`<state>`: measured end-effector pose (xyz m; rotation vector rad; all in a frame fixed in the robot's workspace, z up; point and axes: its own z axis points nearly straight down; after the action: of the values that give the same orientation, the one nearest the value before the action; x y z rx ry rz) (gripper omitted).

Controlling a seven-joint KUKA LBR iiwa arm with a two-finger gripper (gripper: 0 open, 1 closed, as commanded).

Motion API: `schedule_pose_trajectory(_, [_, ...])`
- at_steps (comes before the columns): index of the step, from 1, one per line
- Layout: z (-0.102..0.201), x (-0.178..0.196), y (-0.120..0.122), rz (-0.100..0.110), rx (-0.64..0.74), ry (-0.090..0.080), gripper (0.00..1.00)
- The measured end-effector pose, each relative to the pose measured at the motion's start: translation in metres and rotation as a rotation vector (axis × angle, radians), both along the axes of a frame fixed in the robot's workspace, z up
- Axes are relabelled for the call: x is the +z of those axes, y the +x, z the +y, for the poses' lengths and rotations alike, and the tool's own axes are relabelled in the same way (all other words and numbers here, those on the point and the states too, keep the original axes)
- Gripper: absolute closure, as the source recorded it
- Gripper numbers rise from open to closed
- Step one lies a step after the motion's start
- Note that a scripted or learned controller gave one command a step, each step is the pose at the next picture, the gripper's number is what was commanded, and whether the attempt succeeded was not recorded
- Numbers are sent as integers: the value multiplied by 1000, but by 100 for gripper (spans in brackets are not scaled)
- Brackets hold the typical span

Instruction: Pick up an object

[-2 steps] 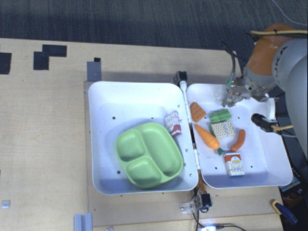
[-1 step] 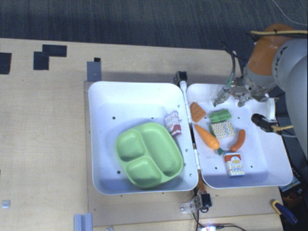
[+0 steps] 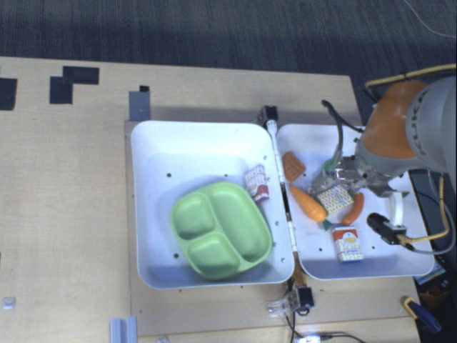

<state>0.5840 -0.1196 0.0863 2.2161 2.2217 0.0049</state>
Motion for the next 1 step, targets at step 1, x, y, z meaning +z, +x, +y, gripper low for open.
schedule_pose_trajectory(1, [0,12,2,-7,2,-1,100])
